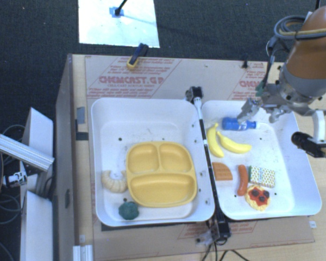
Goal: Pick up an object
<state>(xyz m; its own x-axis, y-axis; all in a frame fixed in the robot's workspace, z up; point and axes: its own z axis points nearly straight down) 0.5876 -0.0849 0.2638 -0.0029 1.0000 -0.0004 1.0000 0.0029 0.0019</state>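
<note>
My gripper (261,112) hangs over the far part of the right bin (307,192), its two fingers spread apart with nothing between them. Just below its left finger (247,109) lies a small blue bottle (239,125). Two yellow bananas (214,140) (234,144) lie side by side near the bin's left wall. Nearer the front are a brown toast slice (223,172), an orange sausage (242,180), a patterned square sandwich (262,176) and a small pizza piece (258,197).
The left bin (108,118) holds a yellow divided plate (161,174), a croissant (113,181) and a green broccoli piece (129,211). A black rod (202,140) runs along the ridge between the bins. The arm's orange band (312,42) rises at the upper right.
</note>
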